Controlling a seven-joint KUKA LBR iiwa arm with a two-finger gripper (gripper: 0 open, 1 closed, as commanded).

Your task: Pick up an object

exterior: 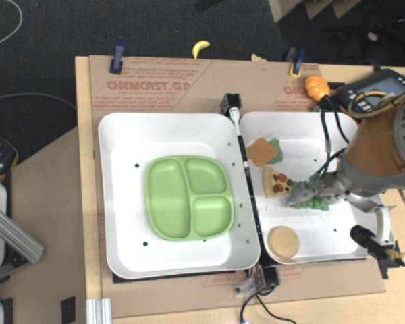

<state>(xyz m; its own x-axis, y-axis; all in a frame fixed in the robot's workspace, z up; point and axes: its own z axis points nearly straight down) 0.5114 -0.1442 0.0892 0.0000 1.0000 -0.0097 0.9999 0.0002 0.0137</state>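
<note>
In the right bin (337, 245) lie a brown cookie-like piece on a green leaf (263, 151), a pizza slice (277, 183), a round tan bun (283, 242) and a green broccoli-like piece (316, 202). My gripper (302, 193) reaches in from the right and sits low in this bin, just right of the pizza slice and right at the green piece. The arm's grey and orange wrist (378, 150) covers the bin's right side.
The left bin (121, 140) holds a green divided plate (187, 196). A black clamp (231, 104) sits at the top of the seam between the bins. Blue clips (117, 55), a yellow banana toy (200, 48) and an orange toy (316, 86) lie on the board behind the bins.
</note>
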